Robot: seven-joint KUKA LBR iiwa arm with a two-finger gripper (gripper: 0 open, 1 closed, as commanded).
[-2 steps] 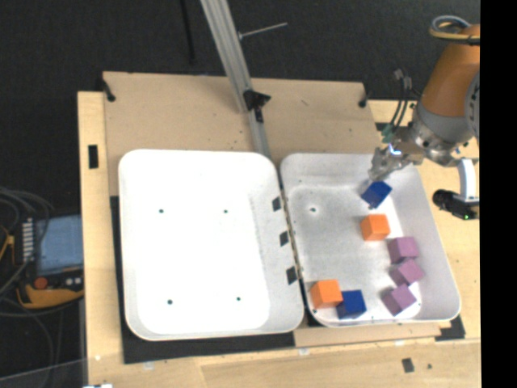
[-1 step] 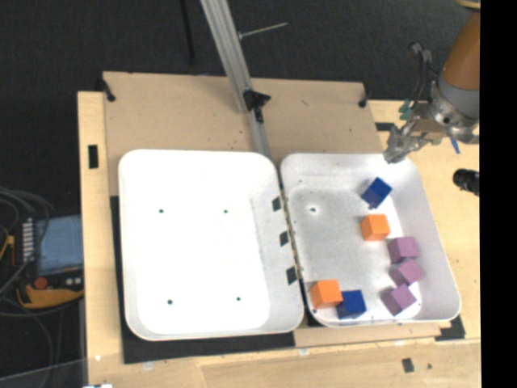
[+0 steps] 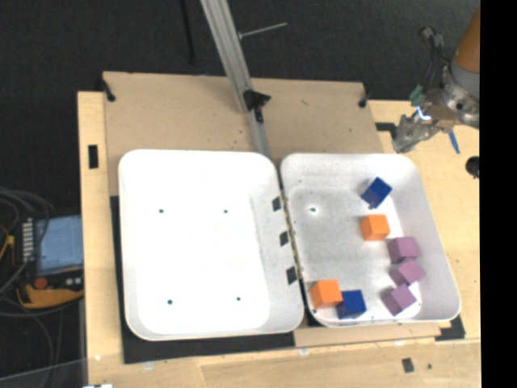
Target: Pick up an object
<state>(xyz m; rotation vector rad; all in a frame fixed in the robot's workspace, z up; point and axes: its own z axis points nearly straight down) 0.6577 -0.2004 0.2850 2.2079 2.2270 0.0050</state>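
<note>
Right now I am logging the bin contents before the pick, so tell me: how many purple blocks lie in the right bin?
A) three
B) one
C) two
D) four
A: three purple blocks lie in a column along the far right side of the right bin, alongside two orange and two blue blocks.

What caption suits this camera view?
Arm waits beside right bin holding blue, orange and purple blocks.
</note>
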